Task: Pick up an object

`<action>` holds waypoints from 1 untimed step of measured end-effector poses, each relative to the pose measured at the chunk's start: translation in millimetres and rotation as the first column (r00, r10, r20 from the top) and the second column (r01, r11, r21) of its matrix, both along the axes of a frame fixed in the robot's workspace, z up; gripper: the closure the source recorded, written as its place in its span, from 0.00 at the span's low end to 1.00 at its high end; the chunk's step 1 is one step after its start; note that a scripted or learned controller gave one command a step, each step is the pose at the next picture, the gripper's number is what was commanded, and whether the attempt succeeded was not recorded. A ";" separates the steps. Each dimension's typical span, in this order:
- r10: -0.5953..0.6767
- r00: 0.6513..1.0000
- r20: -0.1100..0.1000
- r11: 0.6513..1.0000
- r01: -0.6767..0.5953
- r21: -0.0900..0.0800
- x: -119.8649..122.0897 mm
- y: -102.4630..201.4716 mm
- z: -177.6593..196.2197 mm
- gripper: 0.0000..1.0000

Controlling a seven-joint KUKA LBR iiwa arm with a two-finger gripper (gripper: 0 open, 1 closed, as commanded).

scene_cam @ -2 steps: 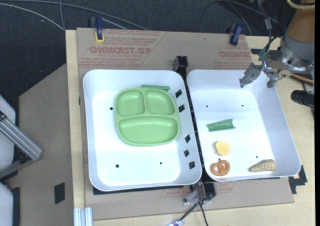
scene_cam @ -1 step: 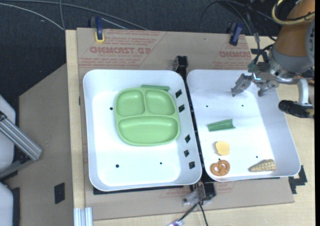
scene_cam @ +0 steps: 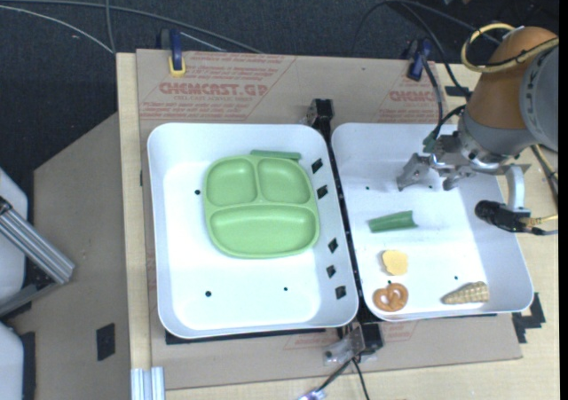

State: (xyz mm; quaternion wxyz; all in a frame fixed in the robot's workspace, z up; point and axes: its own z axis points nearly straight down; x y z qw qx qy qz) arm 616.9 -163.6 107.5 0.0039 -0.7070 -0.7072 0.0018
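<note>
My gripper (scene_cam: 428, 178) hangs over the upper part of the right bin (scene_cam: 364, 159), its grey fingers spread apart with nothing between them. Below it in the same bin lie a green pickle-like stick (scene_cam: 391, 223), a yellow piece (scene_cam: 395, 262), a brown pretzel (scene_cam: 390, 297) and a tan waffle cone (scene_cam: 467, 294). The green stick is the closest of these, a short way below and left of the fingertips.
The left bin (scene_cam: 177, 292) holds a green divided plate (scene_cam: 260, 206) with a thin green strip (scene_cam: 275, 155) at its far edge. A black clamp (scene_cam: 320, 111) sits at the top of the divider between the bins. Cables cross the dark floor behind.
</note>
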 end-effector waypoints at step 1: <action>0.000 1.000 0.003 1.000 0.000 -0.001 -0.4 1.0 -24.0 0.00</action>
